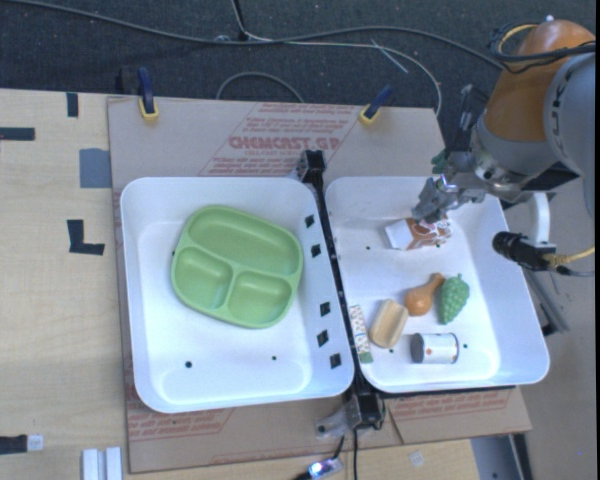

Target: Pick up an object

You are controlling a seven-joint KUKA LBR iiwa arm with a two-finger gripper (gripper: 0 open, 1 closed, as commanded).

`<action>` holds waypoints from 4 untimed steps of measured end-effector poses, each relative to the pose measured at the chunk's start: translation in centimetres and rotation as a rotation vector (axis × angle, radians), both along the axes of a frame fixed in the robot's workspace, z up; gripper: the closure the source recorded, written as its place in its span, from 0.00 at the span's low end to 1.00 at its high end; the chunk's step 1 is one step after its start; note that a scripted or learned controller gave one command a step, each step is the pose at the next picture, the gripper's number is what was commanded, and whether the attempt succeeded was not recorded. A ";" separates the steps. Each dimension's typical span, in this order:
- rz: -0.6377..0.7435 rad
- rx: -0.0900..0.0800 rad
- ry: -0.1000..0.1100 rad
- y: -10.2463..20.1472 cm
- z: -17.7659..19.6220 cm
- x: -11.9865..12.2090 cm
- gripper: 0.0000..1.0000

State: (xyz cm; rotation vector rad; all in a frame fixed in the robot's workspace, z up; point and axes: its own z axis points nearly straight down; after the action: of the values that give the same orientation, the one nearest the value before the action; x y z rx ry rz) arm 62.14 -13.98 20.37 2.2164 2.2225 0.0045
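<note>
My gripper [427, 214] hangs over the back of the right bin [500, 363], its fingers pointing down at a small white and orange packet [414, 234] that lies just under the tips. Whether the packet is between the fingers is hidden by the gripper body. Nearer the front of the same bin lie an orange pear-shaped toy [423, 294], a green bunch of grapes [453, 298], a tan bread-like piece [388, 323] and a small white can with a black end [435, 348].
A green divided plate [238, 265] lies in the left bin [145, 298]. A black divider with clips [327, 268] runs between the bins. A narrow printed strip [357, 330] lies along the right bin's left wall. Cables cross the dark floor behind the bench.
</note>
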 end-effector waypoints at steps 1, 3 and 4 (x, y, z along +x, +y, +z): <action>0.000 0.000 0.000 0.3 4.3 0.2 1.00; 0.003 0.001 0.007 9.8 2.9 -2.0 1.00; 0.002 0.001 0.007 14.2 3.2 -4.5 1.00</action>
State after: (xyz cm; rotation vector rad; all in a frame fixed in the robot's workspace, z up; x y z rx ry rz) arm 57.67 0.19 23.61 2.2182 2.2285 -0.0029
